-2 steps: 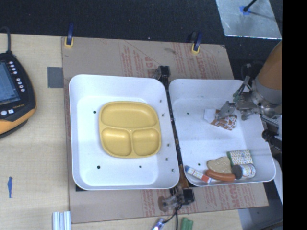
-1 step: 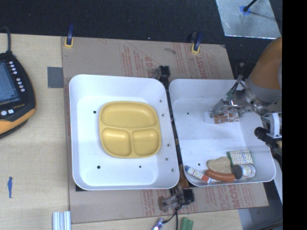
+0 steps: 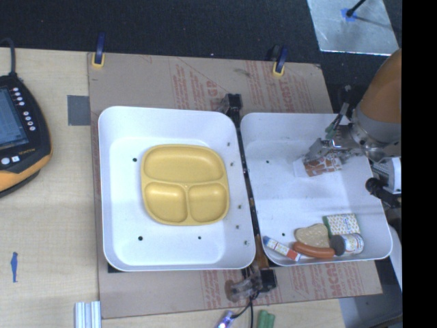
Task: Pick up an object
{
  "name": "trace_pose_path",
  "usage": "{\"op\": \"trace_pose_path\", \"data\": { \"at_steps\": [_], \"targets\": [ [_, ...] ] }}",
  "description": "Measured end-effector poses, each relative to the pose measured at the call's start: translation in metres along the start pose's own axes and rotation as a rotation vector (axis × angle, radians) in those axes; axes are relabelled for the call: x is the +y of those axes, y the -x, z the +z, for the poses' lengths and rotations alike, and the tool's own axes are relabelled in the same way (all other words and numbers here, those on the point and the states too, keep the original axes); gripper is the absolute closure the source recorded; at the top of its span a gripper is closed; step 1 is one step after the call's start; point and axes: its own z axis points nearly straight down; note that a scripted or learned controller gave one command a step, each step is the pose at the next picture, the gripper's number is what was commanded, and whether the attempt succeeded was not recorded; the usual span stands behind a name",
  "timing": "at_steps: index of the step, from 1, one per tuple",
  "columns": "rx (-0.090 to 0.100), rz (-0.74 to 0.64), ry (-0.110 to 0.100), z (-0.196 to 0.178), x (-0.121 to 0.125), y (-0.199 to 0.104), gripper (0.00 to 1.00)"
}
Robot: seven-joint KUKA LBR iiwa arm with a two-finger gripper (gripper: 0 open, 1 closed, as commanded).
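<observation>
Arm: the grey KUKA arm with its orange band [image 3: 386,80] comes in from the right edge, over the far right part of the right bin.
Gripper: the two-finger metal gripper [image 3: 326,149] is low in the right shallow white plastic bin [image 3: 273,183], its tip at a small brown-and-white crumpled packet.
Fingers: whether they are apart or together cannot be told; they blur into the packet.
Packet: the small brown-and-white crumpled packet [image 3: 321,165] lies on the bin floor in the far right part, touching or just beside the gripper tip; I cannot tell if it is between the fingers.
Near right corner of the right bin: a tan oval sponge-like piece [image 3: 312,234], an orange-red sausage-shaped tube [image 3: 314,251], a thin white pen-like stick with red and blue ends [image 3: 281,248], a green-and-white patterned square pack [image 3: 341,223] and a small pale cylinder with a dark cap [image 3: 347,244], all crowded close together.
Left bin: the left shallow white plastic bin [image 3: 123,183] bears a yellow three-compartment plastic plate [image 3: 184,183] at its middle.
Bench, far left: a black and orange handheld control pendant [image 3: 17,139] lies on the wood.
</observation>
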Motion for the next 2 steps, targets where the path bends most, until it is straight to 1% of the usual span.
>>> {"op": "trace_pose_path", "data": {
  "at_steps": [1,2],
  "targets": [
    [0.003,-0.001,-0.009,-0.075,-0.002,-0.109,1.00],
    [0.002,-0.001,-0.011,-0.111,-0.039,-0.162,1.00]
  ]
}}
